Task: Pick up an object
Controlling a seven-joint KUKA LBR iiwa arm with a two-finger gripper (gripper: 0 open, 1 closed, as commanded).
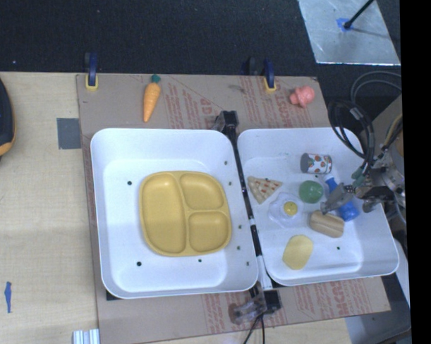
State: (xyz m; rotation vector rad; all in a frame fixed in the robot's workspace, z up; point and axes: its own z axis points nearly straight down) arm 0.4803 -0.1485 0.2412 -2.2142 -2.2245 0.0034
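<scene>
The right bin (374, 264) holds several toys: a small printed can (316, 162), a pizza slice (263, 188), a green ball (311, 192), a fried egg (288, 209), a brown bread roll (326, 224) and a pale yellow piece (297, 252). My gripper (340, 199) reaches in from the right, low over the bin's right half. It sits just right of the green ball and just above the bread roll. Small blue parts (349, 212) show beside it; I cannot tell if they are toys or belong to the gripper. Nothing is visibly held.
The left bin (111, 207) holds a yellow divided plate (184, 211). A toy carrot (151, 99) and a pink toy (302, 95) lie on the board behind the bins. Black cables (351, 128) loop at the right bin's far right corner.
</scene>
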